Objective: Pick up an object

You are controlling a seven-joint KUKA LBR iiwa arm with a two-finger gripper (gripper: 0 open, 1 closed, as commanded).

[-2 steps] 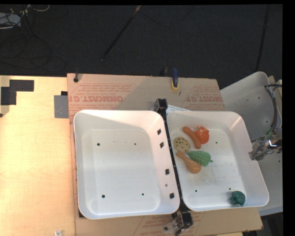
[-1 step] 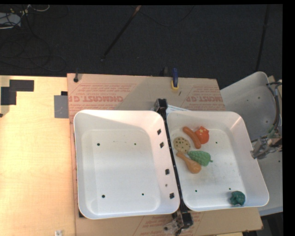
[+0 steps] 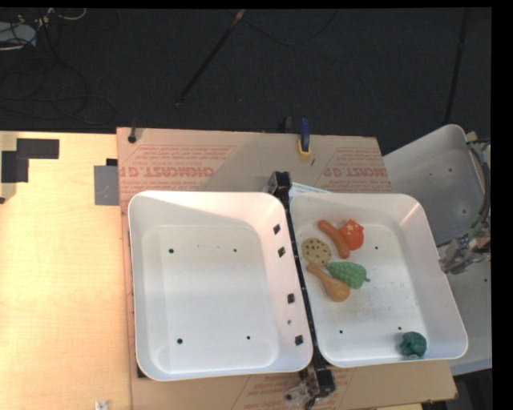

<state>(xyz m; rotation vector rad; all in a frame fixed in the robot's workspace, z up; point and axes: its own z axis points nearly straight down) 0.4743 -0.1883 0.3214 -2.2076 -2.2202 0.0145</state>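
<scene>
Two white bins side by side, left bin (image 3: 208,284), right bin (image 3: 433,256), cardboard sheet (image 3: 240,164) beneath, blue clamp (image 3: 304,136), wooden table (image 3: 56,272), black cables (image 3: 48,24).

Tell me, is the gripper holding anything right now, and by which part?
Nothing is seen held. The toys, including the orange sausage and green ball, all lie loose in the right bin.

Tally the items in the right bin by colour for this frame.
Orange/tan: 2, sausage-shaped piece and drumstick-shaped piece
Red: 1, red piece
Green: 2, leafy piece and small dark-green piece
Beige: 1, round dotted piece
Total: 6
</scene>
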